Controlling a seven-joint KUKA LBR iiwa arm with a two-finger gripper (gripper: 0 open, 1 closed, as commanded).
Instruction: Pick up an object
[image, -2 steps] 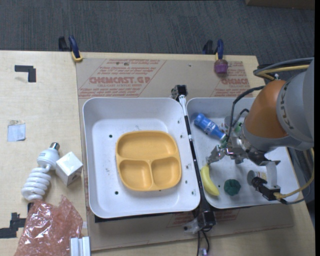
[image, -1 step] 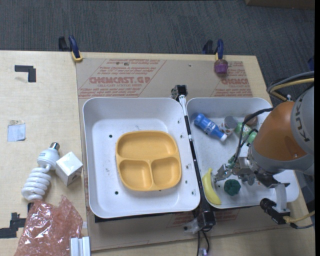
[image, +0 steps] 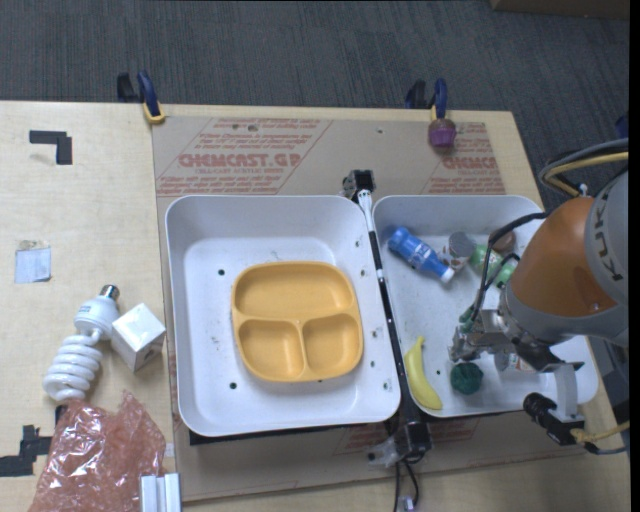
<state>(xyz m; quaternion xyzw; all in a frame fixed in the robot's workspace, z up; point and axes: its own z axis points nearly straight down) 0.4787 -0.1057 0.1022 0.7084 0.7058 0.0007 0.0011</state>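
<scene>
The claw (image: 470, 352) hangs low in the right bin (image: 440, 215), its grey metal parts crowded together under the arm's orange band (image: 555, 268); whether it is spread or pressed together cannot be told from this angle. Directly below the claw, touching or almost touching it, sits a dark green round object (image: 466, 378) on the bin floor, and nothing can be seen pinched by the claw. Just left of the claw lies a yellow banana (image: 420, 375), running along the bin's left wall. Up and to the left of the claw, well apart, a blue bottle (image: 420, 253) with a white cap lies tilted on its side. Above the claw, near the arm, a small grey round thing (image: 460, 244) and some green pieces (image: 492, 260) lie partly hidden. Far left of the claw, the left bin (image: 200, 300) holds a yellow divided tray (image: 297, 320). Farther left still, on the desk (image: 70, 230), rest a white spiral light bulb (image: 82, 345), a white cube (image: 138, 335) and crumpled pink wrap (image: 95, 460).
</scene>
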